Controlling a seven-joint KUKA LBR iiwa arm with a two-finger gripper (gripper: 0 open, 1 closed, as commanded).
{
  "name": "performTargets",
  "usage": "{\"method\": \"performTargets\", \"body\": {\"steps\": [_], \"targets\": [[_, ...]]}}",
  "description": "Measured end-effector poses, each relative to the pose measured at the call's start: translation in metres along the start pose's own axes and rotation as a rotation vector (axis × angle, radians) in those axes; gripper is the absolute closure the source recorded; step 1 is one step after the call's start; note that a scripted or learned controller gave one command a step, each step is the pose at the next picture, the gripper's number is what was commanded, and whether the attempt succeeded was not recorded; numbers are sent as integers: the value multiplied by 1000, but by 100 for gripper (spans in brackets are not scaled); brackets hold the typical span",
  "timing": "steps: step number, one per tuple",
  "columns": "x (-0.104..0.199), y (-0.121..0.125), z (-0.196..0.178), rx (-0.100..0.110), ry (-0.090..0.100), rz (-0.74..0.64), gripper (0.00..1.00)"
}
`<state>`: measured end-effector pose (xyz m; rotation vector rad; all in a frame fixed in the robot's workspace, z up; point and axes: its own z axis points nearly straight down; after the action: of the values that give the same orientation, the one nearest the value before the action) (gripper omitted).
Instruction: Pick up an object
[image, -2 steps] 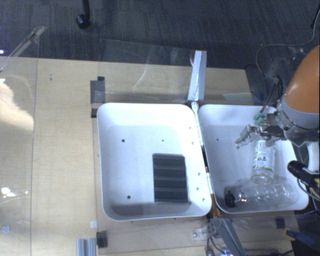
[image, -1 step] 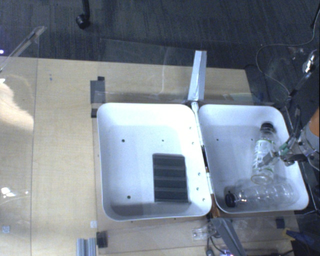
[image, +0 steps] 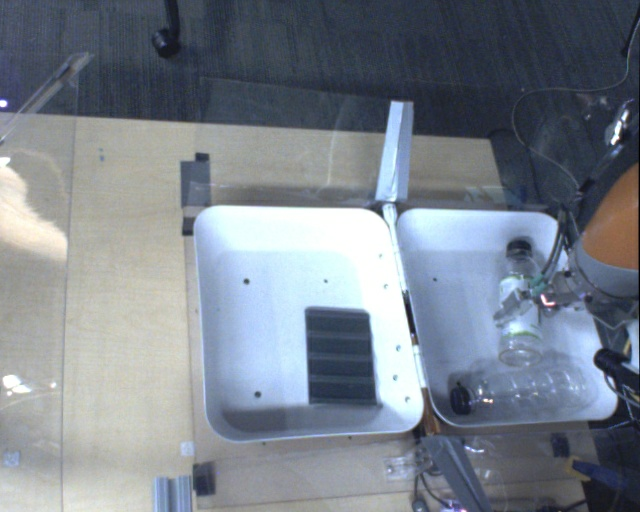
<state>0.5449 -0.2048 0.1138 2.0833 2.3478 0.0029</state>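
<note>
Right bin (image: 440, 240): two clear plastic bottles, black caps. One (image: 518, 300) lies lengthwise near the right wall, cap up-frame. Other (image: 520, 390) lies along the near wall, cap pointing left.

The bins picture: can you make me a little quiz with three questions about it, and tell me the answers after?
1. True or false: the dark ribbed block lies in the left bin.
2. How many clear plastic bottles are in the right bin?
3. Which bottle is nearest the end effector? A) the bottle lying along the near wall B) the bottle with its black cap pointing to the far wall

Key:
1. True.
2. Two.
3. B. The end effector sits right beside that bottle; whether it grips it cannot be told from here.
</note>
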Motion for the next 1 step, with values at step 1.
{"method": "performTargets", "body": {"steps": [1], "targets": [[-1,-10,19,-19,-10,-117,0]]}}
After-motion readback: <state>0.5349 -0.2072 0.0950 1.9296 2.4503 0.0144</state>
